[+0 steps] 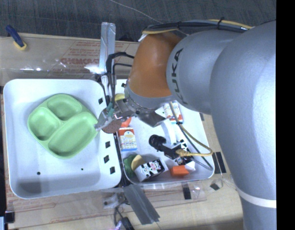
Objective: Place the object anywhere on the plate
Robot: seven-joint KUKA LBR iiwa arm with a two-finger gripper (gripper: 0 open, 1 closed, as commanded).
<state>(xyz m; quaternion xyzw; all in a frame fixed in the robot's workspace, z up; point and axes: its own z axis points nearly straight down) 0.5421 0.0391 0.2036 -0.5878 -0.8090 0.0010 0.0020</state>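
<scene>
You had the pincer (107,119) over the wall between the two bins. It was just beside the right edge of the green plate (61,126), which lay in the left bin (51,176). A small brown object (113,125) sat right at its tip, but you could not tell whether the pincer was clenched on it or released. The right bin (194,131) held a small carton (128,140), a black-and-white box (152,168) and an orange piece (180,170).

A brown bench (56,46) carries two shallow white bins side by side (rims close together): the left bin (12,143) at centre left, the right bin (161,180) at lower centre. A small blue-and-yellow object (16,37) lies at upper left.
</scene>
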